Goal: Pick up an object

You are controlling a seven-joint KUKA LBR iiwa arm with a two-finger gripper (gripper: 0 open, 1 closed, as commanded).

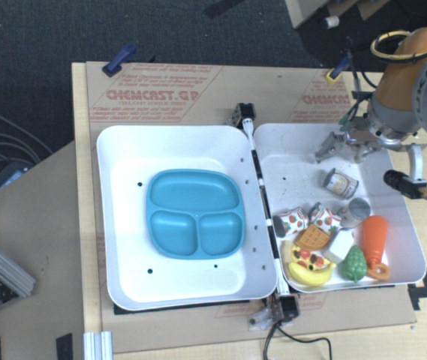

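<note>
While the toys sit bunched at the near end of the right white bin [416, 235] — yellow plastic banana [308, 274], green ridged vegetable [354, 264], orange carrot [375, 238] — a small tin can [340, 182] lies alone farther up, the easiest pick. Beyond it, the grey two-finger gripper [346, 147] hangs splayed apart and empty over the bin's far end. A good approach, I judge: centre above the can, straddle its width, then descend. The blue divided plate [195, 212] occupies the left bin [115, 201].

Red "CHEMCAST GP" print repeated on the brown board [160, 88] under the bins, smaller lines unreadable
</note>
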